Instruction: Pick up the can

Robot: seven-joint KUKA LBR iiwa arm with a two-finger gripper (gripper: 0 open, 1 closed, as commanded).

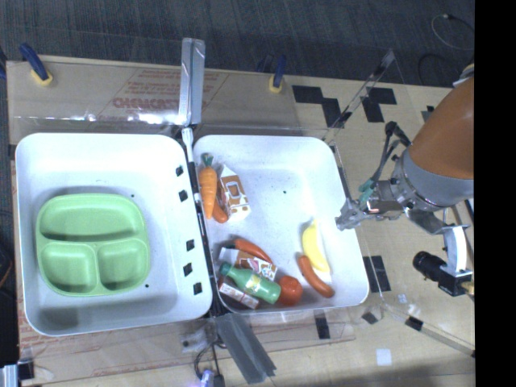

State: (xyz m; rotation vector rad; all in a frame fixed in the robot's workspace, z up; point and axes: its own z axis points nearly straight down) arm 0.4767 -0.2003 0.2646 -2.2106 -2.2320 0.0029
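Note:
The can (235, 297) seems to be the grey cylinder with a pale label lying at the front of the right bin (274, 147). It is mostly hidden under a green bottle (254, 284), so I cannot be sure of it. My gripper (348, 218) hangs over the right rim of that bin, beside the banana (314, 248). It is well to the right of the can and apart from it. Nothing shows between the gripper and the bin floor.
Also in the right bin are a carrot (209, 188), a small orange-and-white carton (235, 198), a red sausage (316, 276) and red packets (251, 253) around the bottle. The left bin (97, 151) holds a green divided tray (93, 244). A metal divider (192, 79) stands between the bins.

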